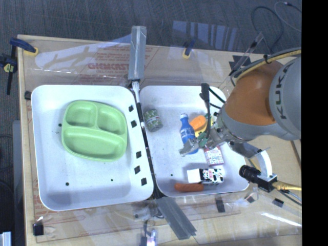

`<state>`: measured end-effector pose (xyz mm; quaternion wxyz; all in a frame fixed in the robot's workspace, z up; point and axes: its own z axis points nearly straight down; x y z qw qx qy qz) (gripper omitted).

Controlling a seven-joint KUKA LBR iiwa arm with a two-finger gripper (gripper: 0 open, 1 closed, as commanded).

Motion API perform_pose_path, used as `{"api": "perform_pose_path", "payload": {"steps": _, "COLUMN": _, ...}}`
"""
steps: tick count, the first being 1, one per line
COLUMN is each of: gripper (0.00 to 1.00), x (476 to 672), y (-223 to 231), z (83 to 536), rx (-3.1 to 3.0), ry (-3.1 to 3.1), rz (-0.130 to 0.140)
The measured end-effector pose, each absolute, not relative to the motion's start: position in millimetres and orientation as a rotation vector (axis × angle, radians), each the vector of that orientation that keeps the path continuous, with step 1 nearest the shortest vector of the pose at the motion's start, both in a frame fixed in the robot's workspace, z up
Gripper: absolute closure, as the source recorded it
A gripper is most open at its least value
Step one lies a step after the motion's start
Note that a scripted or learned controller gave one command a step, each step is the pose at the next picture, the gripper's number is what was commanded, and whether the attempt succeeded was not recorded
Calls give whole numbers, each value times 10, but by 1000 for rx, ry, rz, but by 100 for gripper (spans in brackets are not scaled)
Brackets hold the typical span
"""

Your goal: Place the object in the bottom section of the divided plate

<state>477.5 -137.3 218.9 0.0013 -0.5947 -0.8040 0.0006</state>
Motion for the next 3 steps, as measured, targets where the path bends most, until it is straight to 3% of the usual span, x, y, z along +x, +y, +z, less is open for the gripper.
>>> {"api": "perform_pose_path", "payload": {"steps": 2, "gripper": 100, "x": 5153, "y": 91, "z": 1899, "rx": -1567, "ry": -2719, "rz": 4}}
{"api": "perform_pose_path", "payload": {"steps": 3, "gripper": 0, "x": 5154, "y": 89, "z": 1900, "rx": -1568, "ry": -2718, "rz": 4}}
